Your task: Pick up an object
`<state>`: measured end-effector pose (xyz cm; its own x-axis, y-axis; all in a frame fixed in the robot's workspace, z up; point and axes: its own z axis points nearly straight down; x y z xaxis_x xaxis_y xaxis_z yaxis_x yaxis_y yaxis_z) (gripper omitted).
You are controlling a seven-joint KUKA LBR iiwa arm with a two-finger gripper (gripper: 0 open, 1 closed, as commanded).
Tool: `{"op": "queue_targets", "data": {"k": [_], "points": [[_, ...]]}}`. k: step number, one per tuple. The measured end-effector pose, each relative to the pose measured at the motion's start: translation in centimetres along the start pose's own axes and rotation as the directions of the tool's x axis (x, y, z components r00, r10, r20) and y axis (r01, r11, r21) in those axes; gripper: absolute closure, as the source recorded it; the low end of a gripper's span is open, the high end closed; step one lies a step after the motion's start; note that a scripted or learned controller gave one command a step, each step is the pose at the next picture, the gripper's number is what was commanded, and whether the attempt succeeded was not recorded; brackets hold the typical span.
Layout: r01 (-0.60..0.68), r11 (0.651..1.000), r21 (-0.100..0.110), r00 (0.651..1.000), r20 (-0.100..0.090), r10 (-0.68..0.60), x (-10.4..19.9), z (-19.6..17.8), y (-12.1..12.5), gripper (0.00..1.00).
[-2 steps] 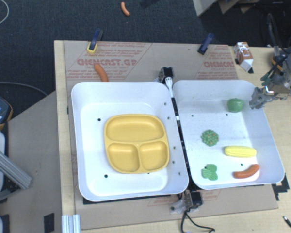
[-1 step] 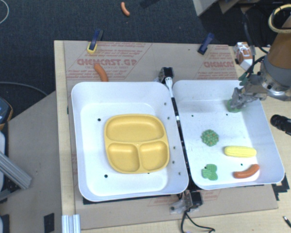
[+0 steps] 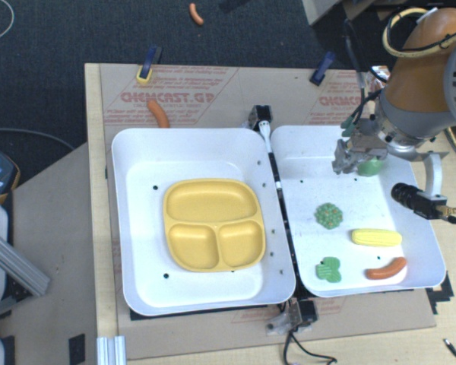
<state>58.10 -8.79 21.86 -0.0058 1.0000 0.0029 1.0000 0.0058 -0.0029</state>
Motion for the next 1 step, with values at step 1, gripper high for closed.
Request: {"op": "queue_targets", "data": {"k": [1], "points": [[0.001,1.0,-0.005,1.0,0.001,-0.001,6.19,-0.92,0.34,1.0]]}}
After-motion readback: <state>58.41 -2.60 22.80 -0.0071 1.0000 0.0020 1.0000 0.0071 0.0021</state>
